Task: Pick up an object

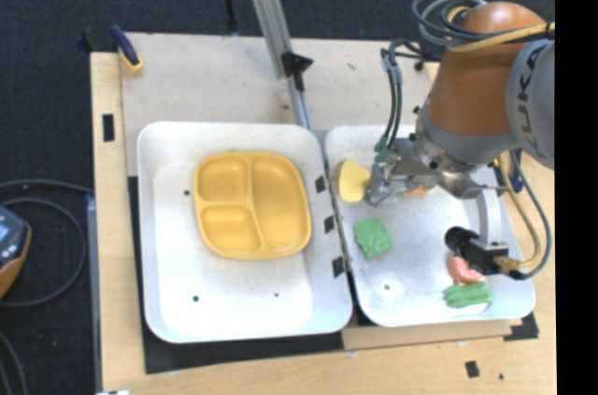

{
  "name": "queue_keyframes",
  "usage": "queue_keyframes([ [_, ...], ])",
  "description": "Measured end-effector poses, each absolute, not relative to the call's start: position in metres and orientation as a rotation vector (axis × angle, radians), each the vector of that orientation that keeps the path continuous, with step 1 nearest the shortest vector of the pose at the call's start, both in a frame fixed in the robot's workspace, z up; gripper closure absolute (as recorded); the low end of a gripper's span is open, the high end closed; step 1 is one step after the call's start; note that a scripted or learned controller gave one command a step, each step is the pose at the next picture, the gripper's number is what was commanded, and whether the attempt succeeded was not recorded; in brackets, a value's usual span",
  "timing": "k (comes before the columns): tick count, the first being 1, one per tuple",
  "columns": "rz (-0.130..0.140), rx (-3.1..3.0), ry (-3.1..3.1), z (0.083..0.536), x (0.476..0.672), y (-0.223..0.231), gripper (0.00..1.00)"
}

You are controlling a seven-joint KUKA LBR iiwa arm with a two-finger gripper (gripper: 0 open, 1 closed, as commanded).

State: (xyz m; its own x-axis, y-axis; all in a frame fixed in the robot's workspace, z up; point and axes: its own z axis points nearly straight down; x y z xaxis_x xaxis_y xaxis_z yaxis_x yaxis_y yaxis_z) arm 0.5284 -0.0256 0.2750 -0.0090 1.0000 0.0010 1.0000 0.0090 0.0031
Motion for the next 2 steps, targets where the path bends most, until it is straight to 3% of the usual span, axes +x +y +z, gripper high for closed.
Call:
queue_keyframes([
  [2,-0.001,2.215,2.230,0.244,0.527,0.073,1.00],
])
